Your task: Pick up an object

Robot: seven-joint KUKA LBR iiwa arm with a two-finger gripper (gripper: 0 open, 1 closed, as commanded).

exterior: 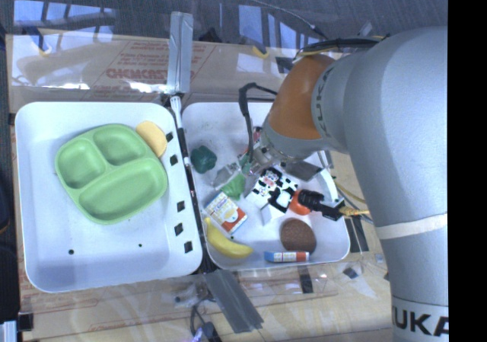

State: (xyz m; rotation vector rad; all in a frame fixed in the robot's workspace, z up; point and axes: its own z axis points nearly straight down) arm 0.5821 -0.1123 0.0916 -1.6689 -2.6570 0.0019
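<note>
My gripper (257,179) is low in the right bin (335,245), under the orange wrist band, and carries a black-and-white patterned block. It sits just over a light green object (233,185) near the bin's middle. A dark green lump (203,158) lies to its upper left. Below are a small orange-and-white box (226,214), a banana (227,244), a brown round object (297,235) and a marker (288,257). A red-orange item (304,202) rests right of the gripper.
The left bin (46,257) holds a green divided plate (112,173) with a yellow object (152,136) at its upper right edge. The arm's big grey body (396,127) covers the right bin's right side. The bins' shared wall (183,180) runs down the middle.
</note>
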